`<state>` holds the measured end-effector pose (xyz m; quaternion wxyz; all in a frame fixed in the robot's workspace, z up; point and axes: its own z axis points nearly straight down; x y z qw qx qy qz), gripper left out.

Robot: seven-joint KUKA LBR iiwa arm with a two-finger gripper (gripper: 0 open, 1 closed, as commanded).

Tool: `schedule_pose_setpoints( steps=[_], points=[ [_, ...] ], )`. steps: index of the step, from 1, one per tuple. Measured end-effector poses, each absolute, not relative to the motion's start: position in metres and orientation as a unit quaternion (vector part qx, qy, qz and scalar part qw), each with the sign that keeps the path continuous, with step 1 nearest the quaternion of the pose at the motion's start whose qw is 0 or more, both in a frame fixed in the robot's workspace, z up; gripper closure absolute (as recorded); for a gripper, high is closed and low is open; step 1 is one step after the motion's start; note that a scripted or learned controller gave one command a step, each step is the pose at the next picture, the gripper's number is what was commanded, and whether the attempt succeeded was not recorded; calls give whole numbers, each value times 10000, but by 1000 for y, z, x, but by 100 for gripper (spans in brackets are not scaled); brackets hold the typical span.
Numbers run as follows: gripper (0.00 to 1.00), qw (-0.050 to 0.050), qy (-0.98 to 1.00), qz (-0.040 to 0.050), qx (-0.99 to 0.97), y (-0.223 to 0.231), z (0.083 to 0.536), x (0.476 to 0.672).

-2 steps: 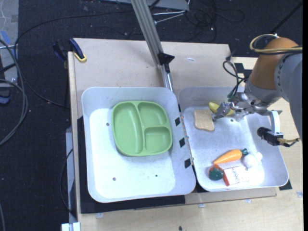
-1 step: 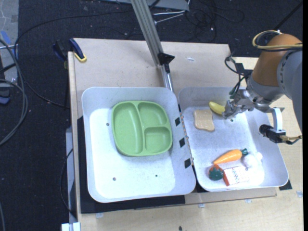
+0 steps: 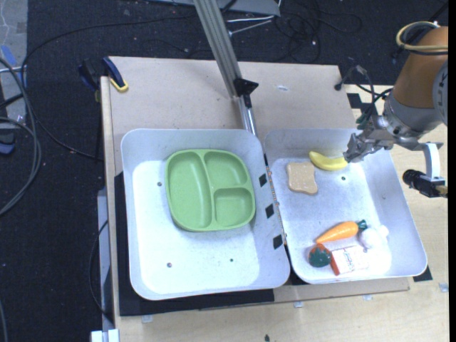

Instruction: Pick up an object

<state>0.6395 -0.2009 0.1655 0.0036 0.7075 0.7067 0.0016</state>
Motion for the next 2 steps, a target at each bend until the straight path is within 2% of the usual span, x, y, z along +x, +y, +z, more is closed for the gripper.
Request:
schedule_pose_setpoints(
  steps=[1,2],
  points=[
    [100,32,7078,16,7064,-201,212,641],
    [100,-7,7093,4,7049,-153,207,633]
  ],
)
